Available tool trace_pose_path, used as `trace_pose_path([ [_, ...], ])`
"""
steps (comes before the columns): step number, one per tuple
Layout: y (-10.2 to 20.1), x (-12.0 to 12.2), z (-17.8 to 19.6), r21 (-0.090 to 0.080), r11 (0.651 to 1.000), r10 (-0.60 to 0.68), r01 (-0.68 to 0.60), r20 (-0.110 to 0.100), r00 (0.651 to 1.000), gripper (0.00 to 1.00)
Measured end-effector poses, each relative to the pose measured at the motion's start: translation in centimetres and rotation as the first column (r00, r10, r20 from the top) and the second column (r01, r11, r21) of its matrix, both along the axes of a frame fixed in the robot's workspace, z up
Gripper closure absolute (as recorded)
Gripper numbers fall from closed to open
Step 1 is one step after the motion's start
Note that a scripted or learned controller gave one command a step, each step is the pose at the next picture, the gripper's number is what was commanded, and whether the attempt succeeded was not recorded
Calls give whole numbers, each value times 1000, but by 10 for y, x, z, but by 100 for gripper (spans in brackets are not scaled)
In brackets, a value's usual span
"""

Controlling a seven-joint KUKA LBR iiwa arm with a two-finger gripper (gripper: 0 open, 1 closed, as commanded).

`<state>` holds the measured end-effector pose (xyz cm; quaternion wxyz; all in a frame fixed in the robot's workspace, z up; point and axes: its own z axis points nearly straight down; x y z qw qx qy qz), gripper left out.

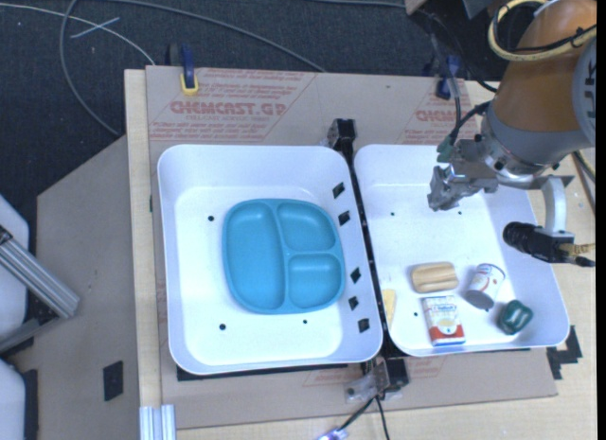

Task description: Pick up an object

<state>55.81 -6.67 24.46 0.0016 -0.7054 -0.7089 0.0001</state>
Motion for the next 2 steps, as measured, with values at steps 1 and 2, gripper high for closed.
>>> trace_pose_path([
  [1, 62, -2, -10, 1, 1000, 2, -2, -1, 1000, 100],
  [2, 118, -12, -3, 0, 1000, 0, 0, 1, 1000, 100],
])
